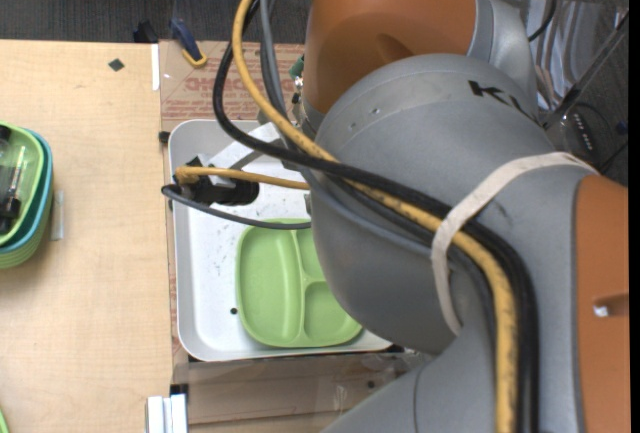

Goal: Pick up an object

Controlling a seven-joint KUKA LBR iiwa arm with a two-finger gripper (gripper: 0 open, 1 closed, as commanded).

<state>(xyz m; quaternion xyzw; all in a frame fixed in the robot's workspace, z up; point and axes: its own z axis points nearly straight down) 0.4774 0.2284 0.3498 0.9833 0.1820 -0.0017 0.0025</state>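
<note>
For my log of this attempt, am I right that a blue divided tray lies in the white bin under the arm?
Nearly, but the colour is wrong: the camera view shows a green divided tray, not a blue one. It does lie in the white bin, partly covered by the arm.

A divided tray (285, 286) lies in the bin (200, 251), toward its near right part. The arm (440, 211) looms over the bin's right side, covering the tray's right edge. Cables (225, 186) run from the arm leftward across the bin's far part. At the bench's left edge rests a stack of containers (22, 196), well apart from the bin
</note>
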